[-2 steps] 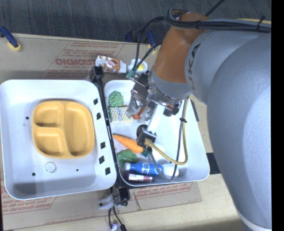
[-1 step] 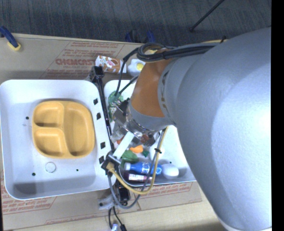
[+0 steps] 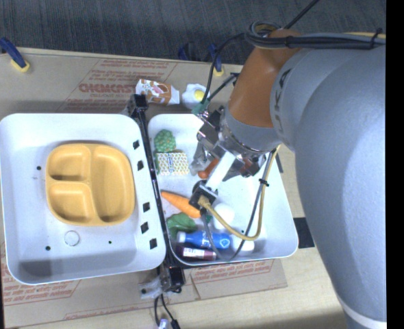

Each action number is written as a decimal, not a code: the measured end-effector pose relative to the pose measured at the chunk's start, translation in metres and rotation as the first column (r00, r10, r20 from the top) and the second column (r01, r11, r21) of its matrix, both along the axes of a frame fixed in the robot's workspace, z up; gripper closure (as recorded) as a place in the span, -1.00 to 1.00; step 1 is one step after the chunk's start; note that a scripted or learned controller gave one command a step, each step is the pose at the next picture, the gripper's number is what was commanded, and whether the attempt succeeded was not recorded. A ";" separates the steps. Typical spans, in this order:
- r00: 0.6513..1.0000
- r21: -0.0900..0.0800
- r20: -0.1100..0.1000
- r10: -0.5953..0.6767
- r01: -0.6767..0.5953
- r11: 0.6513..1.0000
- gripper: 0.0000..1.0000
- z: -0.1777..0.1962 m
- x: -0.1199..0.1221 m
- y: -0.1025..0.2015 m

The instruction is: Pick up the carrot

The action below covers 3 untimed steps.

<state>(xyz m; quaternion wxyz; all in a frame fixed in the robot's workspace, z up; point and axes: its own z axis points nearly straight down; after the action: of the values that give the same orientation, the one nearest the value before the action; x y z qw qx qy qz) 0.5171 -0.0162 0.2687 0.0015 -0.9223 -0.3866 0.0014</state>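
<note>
I see the carrot (image 3: 180, 202) lying unlifted by the left wall of the right bin (image 3: 274, 218), the gripper (image 3: 211, 163) near it, clenched or released I cannot tell, so the pick is not yet done.

Two bins (image 3: 85, 256), one yellow tray (image 3: 90, 182), one carrot (image 3: 180, 201).

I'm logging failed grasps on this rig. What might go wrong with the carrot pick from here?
1. The carrot lies near the left wall of the right bin, so a descent there may strike the wall.
2. A green item lies close against the carrot and may get grabbed or pushed instead.
3. The gripper appears offset from the carrot, toward the bin's middle; closing there would likely miss.
</note>
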 end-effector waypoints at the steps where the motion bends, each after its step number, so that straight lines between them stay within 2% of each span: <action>1: 0.987 0.000 -0.004 -0.158 0.158 0.987 1.00 -0.033 -0.042 0.065; 2: 0.979 -0.001 -0.002 -0.202 0.202 0.979 1.00 0.004 -0.038 0.014; 3: 0.939 -0.002 -0.004 -0.343 0.343 0.939 1.00 -0.060 -0.042 0.064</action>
<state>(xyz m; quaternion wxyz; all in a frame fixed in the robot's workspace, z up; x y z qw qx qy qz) 0.4751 0.0480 0.2088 0.0022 -0.9755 -0.2200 0.0034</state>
